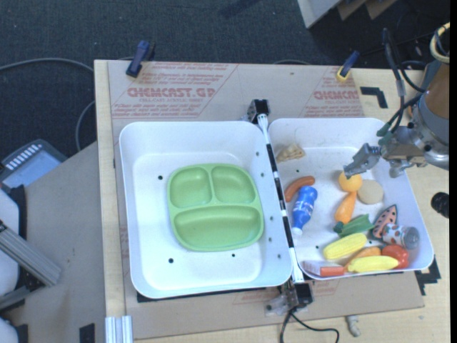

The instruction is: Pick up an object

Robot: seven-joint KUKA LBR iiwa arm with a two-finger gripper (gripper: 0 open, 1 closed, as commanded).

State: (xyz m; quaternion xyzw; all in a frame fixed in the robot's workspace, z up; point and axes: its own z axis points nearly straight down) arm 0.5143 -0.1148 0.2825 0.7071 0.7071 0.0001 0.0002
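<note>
My gripper (pixel 368 161) hangs over the upper right part of the right bin (pixel 325 131), on the arm that comes in from the right. Just below it lie a yellow-orange fruit (pixel 350 182) and a beige round cookie (pixel 370 192). Nothing is seen held in it. Other toys in this bin: a tan bread piece (pixel 290 152), a red sausage (pixel 298 186), a blue bottle (pixel 303 209), a carrot (pixel 345 206), a watermelon slice (pixel 386 224), a corn cob (pixel 345 246) and a banana (pixel 371 264).
The left bin (pixel 143 156) holds a green divided plate (pixel 214 207). A black clip (pixel 258 108) sits where the two bins meet at the back. Blue clamps (pixel 138 58) hold the cardboard base. Cables run near the arm at the right.
</note>
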